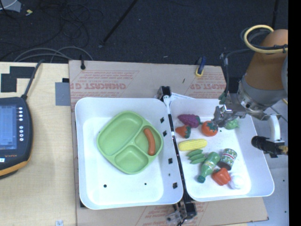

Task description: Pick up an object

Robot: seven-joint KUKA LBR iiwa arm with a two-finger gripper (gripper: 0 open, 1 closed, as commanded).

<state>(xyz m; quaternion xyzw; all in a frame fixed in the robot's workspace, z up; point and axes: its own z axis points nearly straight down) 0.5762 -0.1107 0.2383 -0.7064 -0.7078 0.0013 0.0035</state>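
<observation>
**Gripper low over the right bin, beside the tomato**

The table (47,79) carries a cardboard sheet (141,81), and on it sit two shallow white bins side by side. Taking the tomato (209,128) in the right bin as the landmark, everything else is placed from it.

The arm (263,74) comes in from the right, above and to the right of the tomato, its orange band high near the frame edge. The left bin (89,182) lies well to the left of the tomato; the right bin (261,182) holds it near the far wall.

A green divided plate (117,135) rests in the left bin, well left of the tomato, with a sausage (150,141) lying in its right compartment.

The gripper (221,119) hangs just above and right of the tomato, close enough that the two seem to touch; whether its fingers are open or closed cannot be told, and nothing can be seen held between them. A small green item (232,124) sits just right of the tomato, partly under the gripper.

A purple vegetable (189,120) lies just left of the tomato, and a small red-and-green piece (182,131) sits farther left. A corn cob (192,145) lies below and left. Below that are a green pea pod (197,157), a green bottle (208,166), a small can (228,157), a red pepper (221,176) and a white object (238,181), all nearer the front wall.
</observation>
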